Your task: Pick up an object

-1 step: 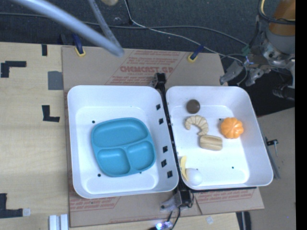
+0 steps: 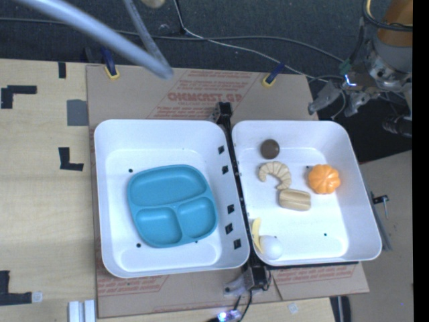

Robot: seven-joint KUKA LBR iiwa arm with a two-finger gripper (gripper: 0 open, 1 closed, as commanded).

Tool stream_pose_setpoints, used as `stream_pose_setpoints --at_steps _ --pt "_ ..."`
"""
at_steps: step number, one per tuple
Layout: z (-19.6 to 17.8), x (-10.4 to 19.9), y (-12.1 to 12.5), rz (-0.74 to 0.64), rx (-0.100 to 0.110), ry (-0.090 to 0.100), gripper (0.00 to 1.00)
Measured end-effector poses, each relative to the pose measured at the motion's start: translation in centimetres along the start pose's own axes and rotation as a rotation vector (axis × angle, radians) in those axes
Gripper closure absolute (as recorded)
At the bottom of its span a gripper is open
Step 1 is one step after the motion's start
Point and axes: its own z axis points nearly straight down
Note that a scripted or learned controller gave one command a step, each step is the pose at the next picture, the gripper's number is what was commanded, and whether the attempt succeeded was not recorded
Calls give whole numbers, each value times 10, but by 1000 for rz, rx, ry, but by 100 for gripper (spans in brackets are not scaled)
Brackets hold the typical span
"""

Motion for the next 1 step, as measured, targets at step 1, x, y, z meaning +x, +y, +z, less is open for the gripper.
stream_pose_setpoints --at_steps 1 --pt "64 1 -2 0 5 0 0"
